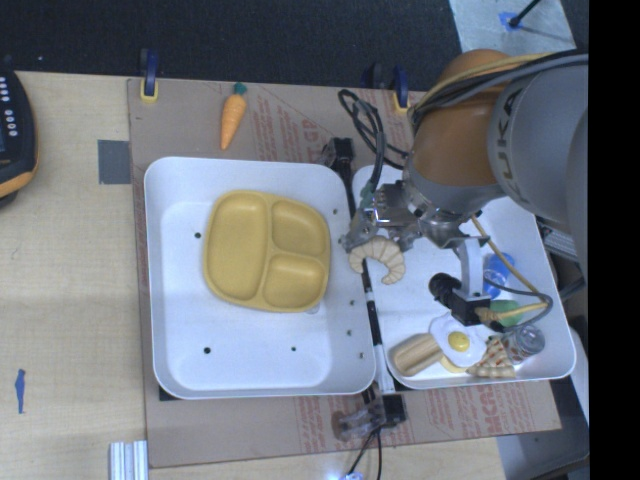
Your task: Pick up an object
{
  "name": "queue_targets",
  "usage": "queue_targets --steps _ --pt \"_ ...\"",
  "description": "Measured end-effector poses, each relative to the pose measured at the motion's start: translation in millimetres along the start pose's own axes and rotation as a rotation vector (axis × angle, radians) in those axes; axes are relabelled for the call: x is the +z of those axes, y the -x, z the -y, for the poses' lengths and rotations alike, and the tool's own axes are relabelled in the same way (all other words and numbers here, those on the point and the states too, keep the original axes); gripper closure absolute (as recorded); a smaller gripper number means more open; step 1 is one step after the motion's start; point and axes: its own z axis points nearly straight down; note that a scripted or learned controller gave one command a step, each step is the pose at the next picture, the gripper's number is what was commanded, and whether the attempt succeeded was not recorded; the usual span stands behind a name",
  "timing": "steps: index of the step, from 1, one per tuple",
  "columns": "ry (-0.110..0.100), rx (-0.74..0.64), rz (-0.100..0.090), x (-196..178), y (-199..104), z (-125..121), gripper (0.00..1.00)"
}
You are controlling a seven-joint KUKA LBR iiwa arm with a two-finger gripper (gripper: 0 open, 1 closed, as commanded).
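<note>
Centre-right of frame: gripper over right bin, fingers poss. closed on croissant; can't confirm grip. Yellow plate in left bin.

Yellow plate, white bins

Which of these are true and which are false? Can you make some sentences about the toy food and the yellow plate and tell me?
1. The yellow divided plate lies in the left bin. True.
2. The toy carrot lies inside the right bin. False: it lies on the bench above the left bin, outside both bins.
3. The croissant lies in the right bin, just below the end effector. True.
4. The fried egg sits on the yellow plate. False: it lies in the right bin, near its lower edge.
5. The bread roll lies beside the fried egg. True.
</note>
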Motion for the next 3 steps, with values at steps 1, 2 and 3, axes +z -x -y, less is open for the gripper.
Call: queue_targets --steps 1,2,3 --pt "0.005 0.013 0.003 9.2 71.7 0.5 1.00" --pt "0.010 -0.002 -0.001 -17.4 -3.5 -13.9 1.00" --pt "0.003 -0.005 -0.001 -27.2 -85.2 31.7 1.00"
